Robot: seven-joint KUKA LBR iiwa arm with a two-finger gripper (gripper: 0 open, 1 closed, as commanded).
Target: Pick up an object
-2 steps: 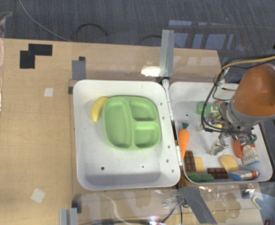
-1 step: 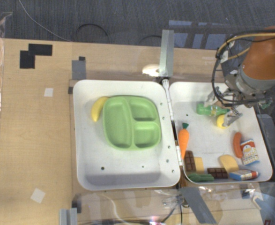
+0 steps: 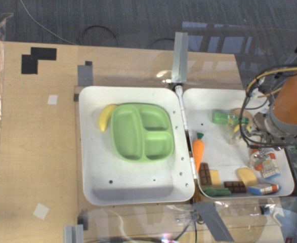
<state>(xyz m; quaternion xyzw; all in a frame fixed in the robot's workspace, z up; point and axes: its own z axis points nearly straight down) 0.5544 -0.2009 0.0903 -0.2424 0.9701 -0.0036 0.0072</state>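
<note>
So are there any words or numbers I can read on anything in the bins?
None can be read.
Packet in the right bin: red and blue printing, too blurred to read.
Green bottle: label too small to read.
Tube at the right bin's front edge: markings too blurred to read.
Green tray, banana, carrot and chocolate bar: no words show.

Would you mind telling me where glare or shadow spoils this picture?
Camera view: bright glare on the metal divider at the bench's far edge and on clear sheeting along the near edge; soft shadow lies inside the left bin near its front wall; the green plate is evenly lit.
</note>
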